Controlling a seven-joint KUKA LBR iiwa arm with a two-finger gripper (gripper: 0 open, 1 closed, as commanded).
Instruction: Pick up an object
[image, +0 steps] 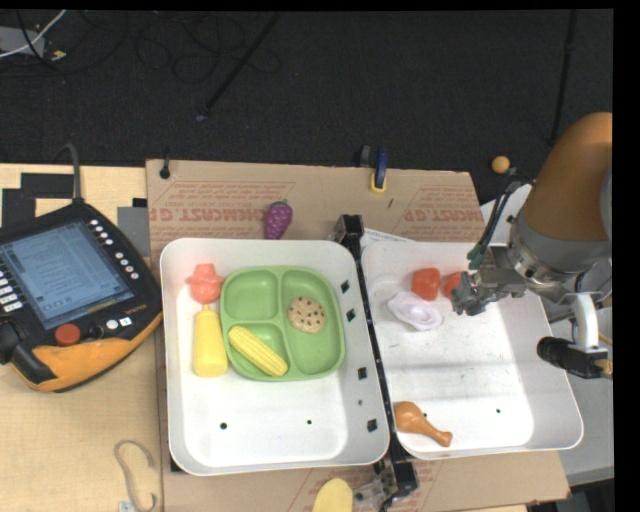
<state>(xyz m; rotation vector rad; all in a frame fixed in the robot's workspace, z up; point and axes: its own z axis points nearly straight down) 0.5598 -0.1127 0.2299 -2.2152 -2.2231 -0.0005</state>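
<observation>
Hanging low over the right-hand white bin (560, 400), near its far edge: the gripper (468, 298), on an arm entering from the right. Not showing plainly whether spread or pressed together, being too dark and small to tell; nothing visibly pinched.

Sitting just to the camera's left of the gripper: a small red block (427, 283), with a second scrap of red (452, 283) between the two, almost against the tool. Lying just below and left of the block: a crumpled white piece (415, 312), long axis running roughly left to right. Resting well apart, at the near-left corner of the same bin: a tan drumstick (422, 423), thick end to the left.

Looking the likeliest target: the red block, calling for a short sideways shift to the view's left rather than a reach toward the near edge.

Lying in the left bin (260, 440): a green tray (250, 298) carrying a cookie (306, 314) and corn (258, 351).
</observation>
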